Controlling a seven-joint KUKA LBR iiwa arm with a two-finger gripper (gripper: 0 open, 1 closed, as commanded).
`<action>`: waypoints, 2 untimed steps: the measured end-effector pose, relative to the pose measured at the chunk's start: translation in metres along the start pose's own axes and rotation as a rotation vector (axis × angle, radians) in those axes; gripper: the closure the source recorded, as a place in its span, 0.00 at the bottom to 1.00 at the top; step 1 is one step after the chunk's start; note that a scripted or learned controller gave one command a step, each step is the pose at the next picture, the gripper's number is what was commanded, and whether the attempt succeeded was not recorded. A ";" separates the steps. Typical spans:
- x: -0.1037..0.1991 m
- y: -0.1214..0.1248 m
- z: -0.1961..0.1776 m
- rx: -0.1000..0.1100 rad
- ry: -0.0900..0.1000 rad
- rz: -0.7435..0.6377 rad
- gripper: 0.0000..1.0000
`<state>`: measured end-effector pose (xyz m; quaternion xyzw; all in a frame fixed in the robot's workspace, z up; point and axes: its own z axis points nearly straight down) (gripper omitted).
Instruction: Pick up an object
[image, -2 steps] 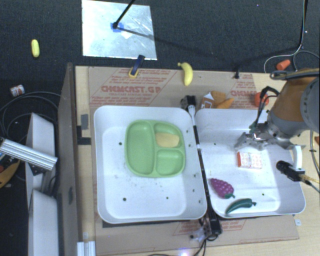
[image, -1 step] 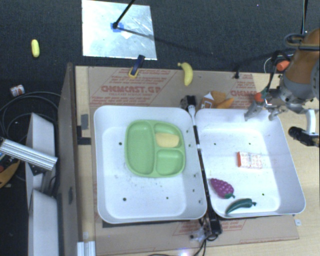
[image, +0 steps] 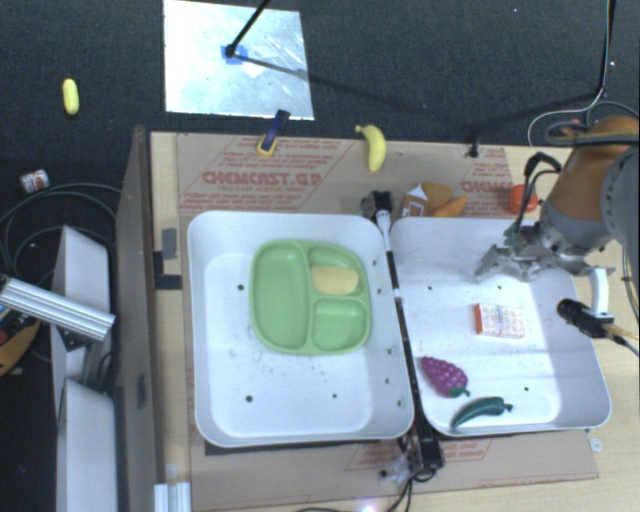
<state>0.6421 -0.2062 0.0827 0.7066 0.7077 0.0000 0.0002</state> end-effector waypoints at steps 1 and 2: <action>0.000 0.029 -0.061 -0.009 -0.002 -0.003 0.00; 0.000 -0.026 0.001 0.005 0.002 0.002 0.00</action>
